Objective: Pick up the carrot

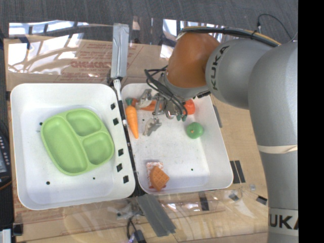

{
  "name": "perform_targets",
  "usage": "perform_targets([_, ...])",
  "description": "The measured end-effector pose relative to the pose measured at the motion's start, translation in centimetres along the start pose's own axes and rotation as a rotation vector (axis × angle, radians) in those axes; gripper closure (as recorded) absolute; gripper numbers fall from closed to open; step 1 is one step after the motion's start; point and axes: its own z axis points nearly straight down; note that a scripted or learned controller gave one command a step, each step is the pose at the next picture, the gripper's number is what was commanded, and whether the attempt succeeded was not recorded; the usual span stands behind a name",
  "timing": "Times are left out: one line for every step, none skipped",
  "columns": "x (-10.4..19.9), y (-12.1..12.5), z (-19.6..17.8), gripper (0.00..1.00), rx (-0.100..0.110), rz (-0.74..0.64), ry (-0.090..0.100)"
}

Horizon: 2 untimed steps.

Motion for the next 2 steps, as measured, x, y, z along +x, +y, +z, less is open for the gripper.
perform_targets([-1.1,0.2,0.0,0.00,0.001,-0.331,0.002])
perform_targets([-1.3,0.3,-1.2,1.00,0.001,-0.332,-0.005])
